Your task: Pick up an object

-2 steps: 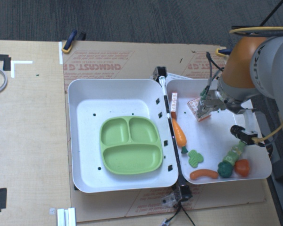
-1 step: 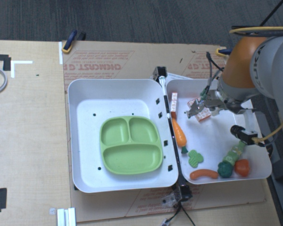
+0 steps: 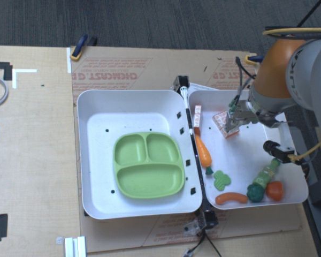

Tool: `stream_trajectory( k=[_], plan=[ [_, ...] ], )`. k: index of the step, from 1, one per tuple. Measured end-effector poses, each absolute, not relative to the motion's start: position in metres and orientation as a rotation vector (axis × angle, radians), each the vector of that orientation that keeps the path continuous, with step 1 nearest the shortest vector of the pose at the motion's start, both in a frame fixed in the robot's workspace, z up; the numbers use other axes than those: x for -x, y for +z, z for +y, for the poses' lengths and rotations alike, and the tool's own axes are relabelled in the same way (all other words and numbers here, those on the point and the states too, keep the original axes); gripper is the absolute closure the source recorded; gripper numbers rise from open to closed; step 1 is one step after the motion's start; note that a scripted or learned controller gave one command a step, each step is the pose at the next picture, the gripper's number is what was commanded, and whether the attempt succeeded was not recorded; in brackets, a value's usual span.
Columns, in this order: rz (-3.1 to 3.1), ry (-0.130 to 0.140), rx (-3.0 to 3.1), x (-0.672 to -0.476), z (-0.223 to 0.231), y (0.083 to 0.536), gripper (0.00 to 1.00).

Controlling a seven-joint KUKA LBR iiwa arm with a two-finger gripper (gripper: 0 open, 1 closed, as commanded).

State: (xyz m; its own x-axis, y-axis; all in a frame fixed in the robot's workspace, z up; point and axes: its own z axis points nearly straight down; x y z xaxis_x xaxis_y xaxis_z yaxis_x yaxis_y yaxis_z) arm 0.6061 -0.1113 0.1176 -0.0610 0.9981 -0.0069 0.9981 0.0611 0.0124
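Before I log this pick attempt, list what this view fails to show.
- Gripper: whether the jaws are open or shut; the wrist covers them from above.
- Small carton: its label is too small to read, and contact with the gripper is unclear.
- Bottle: its upper end sits under a black cable fitting.

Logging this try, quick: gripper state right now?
Gripper: low in the right bin, over a small carton; state cannot be told.

plate [image 3: 148, 165] — green | carrot [image 3: 204, 153] — orange | bins [image 3: 96, 122] white | packet [image 3: 222, 123] reddish, perhaps
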Motion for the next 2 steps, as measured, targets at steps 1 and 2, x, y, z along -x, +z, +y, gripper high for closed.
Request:
stream_trajectory(
  k=[1, 2],
  plan=[
    [2.278, 0.007, -2.144, -0.6061, -0.1113, 0.1176, 0.00],
    [2.277, 0.006, -2.144, -0.6063, -0.1119, 0.1271, 1.00]
  ],
)
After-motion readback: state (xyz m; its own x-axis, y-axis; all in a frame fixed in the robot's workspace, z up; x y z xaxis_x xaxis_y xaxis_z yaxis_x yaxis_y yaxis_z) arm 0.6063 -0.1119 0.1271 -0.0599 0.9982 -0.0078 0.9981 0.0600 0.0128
